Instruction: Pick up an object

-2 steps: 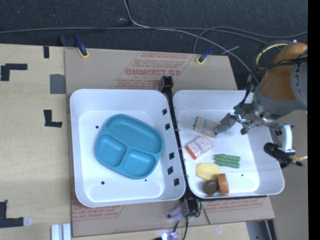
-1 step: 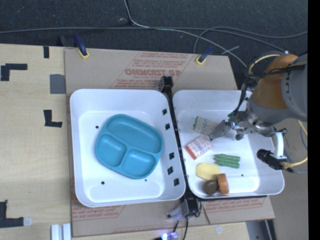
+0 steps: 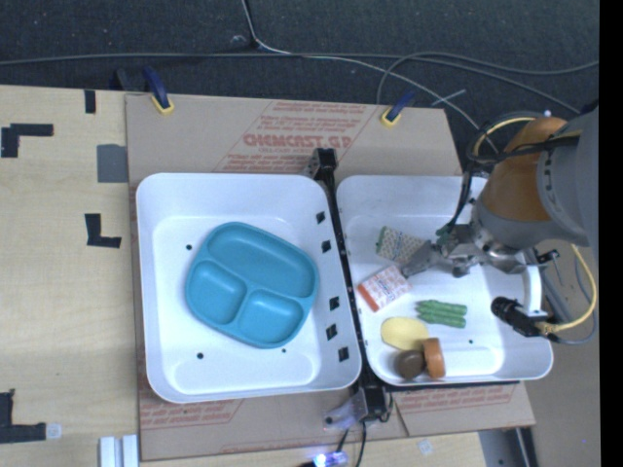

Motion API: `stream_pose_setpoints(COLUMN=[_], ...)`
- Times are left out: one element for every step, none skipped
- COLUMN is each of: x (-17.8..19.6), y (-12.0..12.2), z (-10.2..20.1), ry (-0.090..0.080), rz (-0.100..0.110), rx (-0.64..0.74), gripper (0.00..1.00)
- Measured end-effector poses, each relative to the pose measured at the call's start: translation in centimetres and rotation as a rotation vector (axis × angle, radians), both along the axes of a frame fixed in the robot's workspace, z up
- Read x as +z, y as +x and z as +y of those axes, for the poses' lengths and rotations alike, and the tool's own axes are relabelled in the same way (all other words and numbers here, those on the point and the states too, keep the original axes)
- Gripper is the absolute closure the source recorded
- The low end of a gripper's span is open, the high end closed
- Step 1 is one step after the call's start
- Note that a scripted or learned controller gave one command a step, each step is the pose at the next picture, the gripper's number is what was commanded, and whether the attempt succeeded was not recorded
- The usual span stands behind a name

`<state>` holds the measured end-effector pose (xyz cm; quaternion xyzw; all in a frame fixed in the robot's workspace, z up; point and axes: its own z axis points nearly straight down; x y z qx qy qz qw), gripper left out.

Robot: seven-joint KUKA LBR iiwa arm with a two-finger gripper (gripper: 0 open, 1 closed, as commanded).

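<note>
Dark carpet-like flooring runs across the top of your view, with thin cables trailing over it. Below it you have the pale wooden tabletop (image 3: 58, 290), marked with a few black tape pieces, and on it one sheet of brown cardboard (image 3: 292, 134) printed with red lettering, pinned at its far edge by two clamps with yellow tips.

You are looking at two shallow white bins side by side on that cardboard. In the left bin (image 3: 161, 197) lies one blue plastic plate (image 3: 251, 284), smooth, rounded and divided into three compartments, set at a slant.

In the right bin (image 3: 389, 193) you can count six small things. Along its left side lies a flat red-and-white packet (image 3: 383, 287). Farther back sits a small greenish patterned packet (image 3: 395, 242). Toward the near edge rest a smooth yellow lemon-shaped piece (image 3: 403, 332), a round brown piece (image 3: 410, 363) just below it, and an orange disc-like piece (image 3: 434, 356) touching the brown one. To their right lies one bumpy green pea pod (image 3: 441, 310).

The grey arm with its orange band reaches in from your right, and its pincer (image 3: 421, 260) points leftward, low over the right bin, between the greenish packet and the red-and-white packet. You cannot tell how far it is open, nor whether it touches either packet.
</note>
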<state>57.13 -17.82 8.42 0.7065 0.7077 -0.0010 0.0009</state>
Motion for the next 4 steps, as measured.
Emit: stream_pose_setpoints(x=[1.2, 7.0, 13.2, 18.6], y=[0.1, 1.1, 0.9, 1.0], z=[0.0, -0.2, 0.1, 0.1], ry=[-0.002, 0.001, 0.001, 0.001], rz=[-0.004, -0.004, -0.005, -0.005], rx=[0.0, 0.0, 0.0, 0.0], gripper=[1.0, 1.0, 1.0, 1.0])
